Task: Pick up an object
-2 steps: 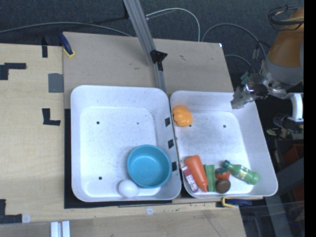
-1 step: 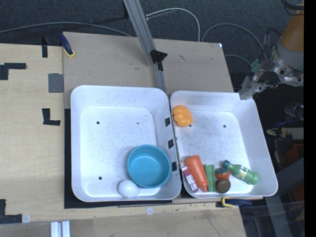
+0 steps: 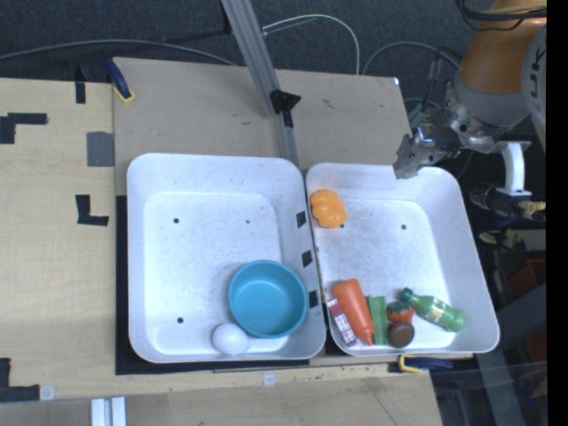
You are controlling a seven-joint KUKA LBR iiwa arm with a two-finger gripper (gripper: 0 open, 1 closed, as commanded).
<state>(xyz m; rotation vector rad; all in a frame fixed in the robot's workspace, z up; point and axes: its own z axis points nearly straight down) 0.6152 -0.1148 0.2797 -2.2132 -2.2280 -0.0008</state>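
Orange is your cleanest target: the orange lump (image 3: 328,208) sits alone in the upper left corner of the right bin (image 3: 444,247), just beside the wall it shares with the left bin (image 3: 160,238). Your gripper (image 3: 414,157) hovers over the right bin's upper rim, upper right of the frame, with nothing in it. Whether the jaws stand apart or together I cannot tell from this slant.

Everything else in that bin is crowded along the lower edge: an orange carrot-shaped piece (image 3: 353,307), a green bottle (image 3: 437,311), and a small brown thing (image 3: 400,333), touching or nearly so. A descent there risks closing on two things at once, or on none.

So go for the loner (it's also the nearest to you). Centre above it, and line the jaws so neither lands on the bin wall to its left. Come straight down.

Across in the left bin, the blue bowl (image 3: 266,297) and white ball (image 3: 230,337) sit touching, well away from you.
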